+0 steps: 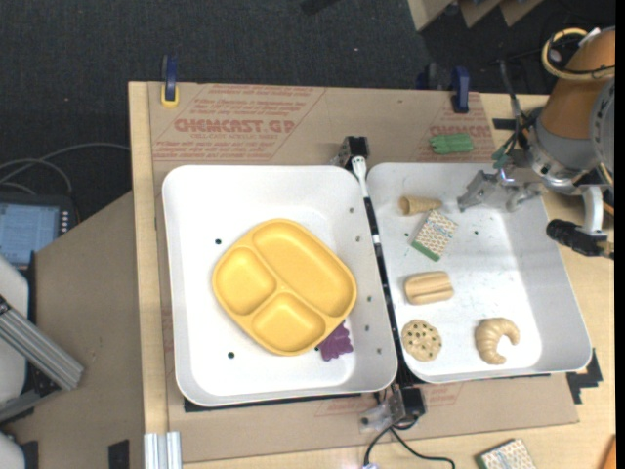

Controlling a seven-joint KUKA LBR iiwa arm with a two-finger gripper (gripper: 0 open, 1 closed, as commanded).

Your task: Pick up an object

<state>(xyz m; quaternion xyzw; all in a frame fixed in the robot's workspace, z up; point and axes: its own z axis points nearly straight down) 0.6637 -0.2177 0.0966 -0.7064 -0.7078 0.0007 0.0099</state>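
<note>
The cone (420, 204) lies at the far edge of the right bin (547, 291), apart from my gripper (496, 190), which hangs open and empty just beside it. I judge I'm approaching; next I must shift over it and descend.

Gripper (496, 186) sits over the right bin's (562, 291) far edge, nothing seen between its fingers. Just left of it lies a cone (419, 204); nearer the camera, a packet (434, 234), bread roll (428, 287), cookie (421, 339) and croissant (496, 340). Far left, a yellow divided plate (283, 284).
</note>
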